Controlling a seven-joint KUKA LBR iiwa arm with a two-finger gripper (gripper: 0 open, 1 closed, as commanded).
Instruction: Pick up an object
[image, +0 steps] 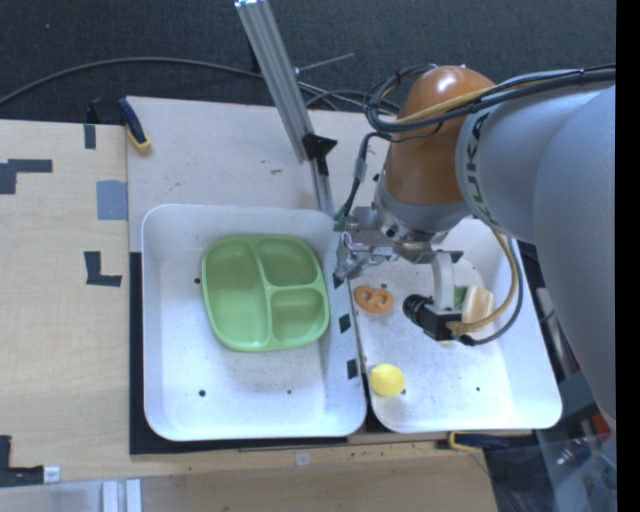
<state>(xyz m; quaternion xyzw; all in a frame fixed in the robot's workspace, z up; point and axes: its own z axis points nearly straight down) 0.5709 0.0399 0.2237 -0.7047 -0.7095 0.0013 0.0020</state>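
The pretzel (373, 299), at five o'clock from the gripper (352, 256), whose state I cannot tell, looks light, stiff and brittle, best pinched gently across its outer loops.

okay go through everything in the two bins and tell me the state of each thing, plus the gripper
Green divided plate: lying flat and right side up in the left bin, nothing in its compartments.
Orange pretzel: lying flat in the right bin, near the divider.
Yellow ball: resting on the right bin's floor, apart from the pretzel.
Gripper: low over the divider between the bins, beside the pretzel; open or shut cannot be told.
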